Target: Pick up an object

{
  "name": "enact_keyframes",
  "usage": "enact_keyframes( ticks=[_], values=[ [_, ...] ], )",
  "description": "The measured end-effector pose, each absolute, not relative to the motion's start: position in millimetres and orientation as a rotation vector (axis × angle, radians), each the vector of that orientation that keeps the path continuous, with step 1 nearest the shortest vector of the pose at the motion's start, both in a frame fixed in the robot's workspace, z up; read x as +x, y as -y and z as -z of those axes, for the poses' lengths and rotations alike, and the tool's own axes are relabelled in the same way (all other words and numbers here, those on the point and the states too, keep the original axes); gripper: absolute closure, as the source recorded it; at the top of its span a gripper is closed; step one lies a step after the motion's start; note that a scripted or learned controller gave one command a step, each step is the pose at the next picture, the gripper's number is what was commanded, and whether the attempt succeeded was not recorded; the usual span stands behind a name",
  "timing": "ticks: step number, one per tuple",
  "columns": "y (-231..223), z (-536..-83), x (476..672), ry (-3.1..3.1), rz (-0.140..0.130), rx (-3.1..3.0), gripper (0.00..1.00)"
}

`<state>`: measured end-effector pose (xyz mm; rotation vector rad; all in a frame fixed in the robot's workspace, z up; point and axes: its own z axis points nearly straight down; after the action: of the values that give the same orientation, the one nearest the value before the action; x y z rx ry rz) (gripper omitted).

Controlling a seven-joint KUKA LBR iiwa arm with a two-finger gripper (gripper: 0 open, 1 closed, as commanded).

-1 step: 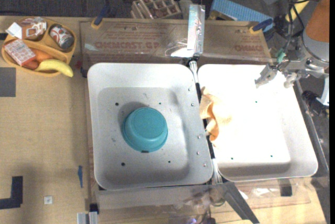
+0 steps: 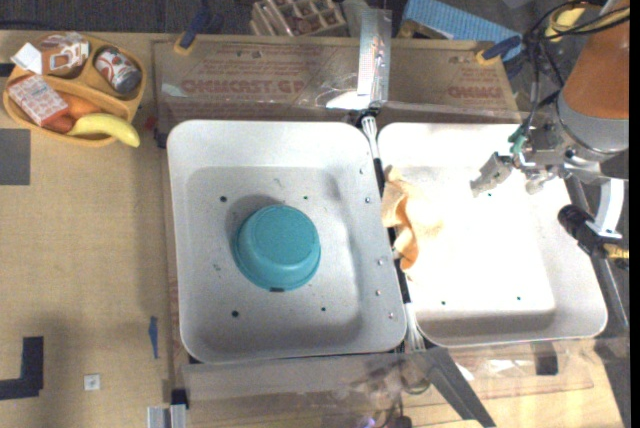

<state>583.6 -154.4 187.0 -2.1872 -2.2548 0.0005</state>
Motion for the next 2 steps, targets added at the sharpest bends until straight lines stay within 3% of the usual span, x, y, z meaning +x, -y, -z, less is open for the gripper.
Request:
enact_keyframes(
  ticks=[1, 2],
  values=[
    [109, -118, 629.8, 2.248, 0.001, -2.197, 0.0],
    [128, -146, 667.4, 2.241, 0.002, -2.208, 0.0]
  ],
)
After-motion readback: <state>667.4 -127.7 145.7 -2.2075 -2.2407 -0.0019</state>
